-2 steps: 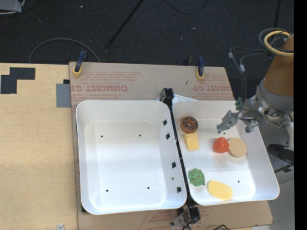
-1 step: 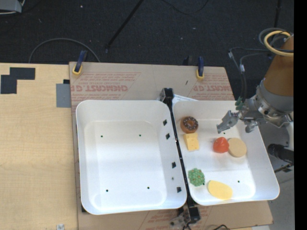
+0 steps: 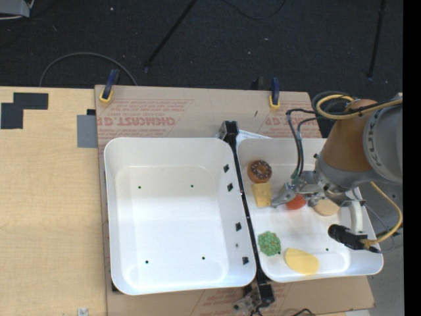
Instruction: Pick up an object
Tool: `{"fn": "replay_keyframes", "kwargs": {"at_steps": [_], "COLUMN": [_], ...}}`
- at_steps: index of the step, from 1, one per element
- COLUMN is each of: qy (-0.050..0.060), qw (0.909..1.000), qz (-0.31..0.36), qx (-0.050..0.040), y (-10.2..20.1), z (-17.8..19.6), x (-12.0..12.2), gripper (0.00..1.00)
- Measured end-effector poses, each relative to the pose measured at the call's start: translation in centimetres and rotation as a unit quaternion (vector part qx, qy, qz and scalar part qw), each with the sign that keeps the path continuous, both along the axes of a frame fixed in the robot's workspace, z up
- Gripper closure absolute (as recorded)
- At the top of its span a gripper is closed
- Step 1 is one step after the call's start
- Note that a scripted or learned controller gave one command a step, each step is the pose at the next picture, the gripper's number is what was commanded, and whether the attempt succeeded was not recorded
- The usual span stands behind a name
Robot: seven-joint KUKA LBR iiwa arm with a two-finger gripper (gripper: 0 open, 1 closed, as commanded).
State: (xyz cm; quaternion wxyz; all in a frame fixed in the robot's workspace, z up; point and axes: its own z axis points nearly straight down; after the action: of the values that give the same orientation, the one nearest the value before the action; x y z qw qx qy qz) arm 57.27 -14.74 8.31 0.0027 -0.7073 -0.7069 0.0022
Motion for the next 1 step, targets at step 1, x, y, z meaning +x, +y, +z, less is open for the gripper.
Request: {"fn": "replay_keyframes", "kwargs": {"at_steps": [1], "qy": [-0.003], "qw": [1.0], "qz": [-0.001], "qx": [-0.0002], "y": [-0.08], "z": [1.39], "x": [0.15], "gripper": [1.0]}}
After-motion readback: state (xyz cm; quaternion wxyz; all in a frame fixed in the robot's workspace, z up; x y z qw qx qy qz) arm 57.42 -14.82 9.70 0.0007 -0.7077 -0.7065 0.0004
